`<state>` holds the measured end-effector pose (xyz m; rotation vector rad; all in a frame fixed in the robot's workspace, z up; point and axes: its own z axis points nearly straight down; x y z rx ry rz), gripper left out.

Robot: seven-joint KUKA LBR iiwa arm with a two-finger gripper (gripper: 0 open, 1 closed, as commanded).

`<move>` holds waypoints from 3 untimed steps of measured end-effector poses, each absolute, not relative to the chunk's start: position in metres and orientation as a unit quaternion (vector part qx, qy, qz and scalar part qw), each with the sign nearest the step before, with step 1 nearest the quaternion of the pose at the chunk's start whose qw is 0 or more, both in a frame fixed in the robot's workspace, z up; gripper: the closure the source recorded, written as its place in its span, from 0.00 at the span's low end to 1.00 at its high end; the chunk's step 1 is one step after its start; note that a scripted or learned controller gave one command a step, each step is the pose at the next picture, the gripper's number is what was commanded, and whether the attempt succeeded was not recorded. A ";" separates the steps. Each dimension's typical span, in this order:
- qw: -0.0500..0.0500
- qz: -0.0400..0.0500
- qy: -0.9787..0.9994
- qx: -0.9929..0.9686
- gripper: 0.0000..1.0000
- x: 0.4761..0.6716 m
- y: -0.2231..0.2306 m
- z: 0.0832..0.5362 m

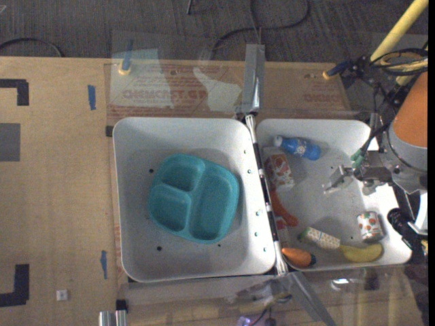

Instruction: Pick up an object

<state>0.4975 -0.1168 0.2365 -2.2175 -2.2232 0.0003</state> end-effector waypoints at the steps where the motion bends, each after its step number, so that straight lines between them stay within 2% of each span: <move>1: 0.001 0.000 -0.697 -0.717 0.00 0.501 -0.150 0.175; 2: 0.000 0.000 -0.690 -0.724 0.00 0.479 -0.215 0.120; 3: -0.003 -0.001 -0.749 -0.663 0.00 0.480 -0.184 0.088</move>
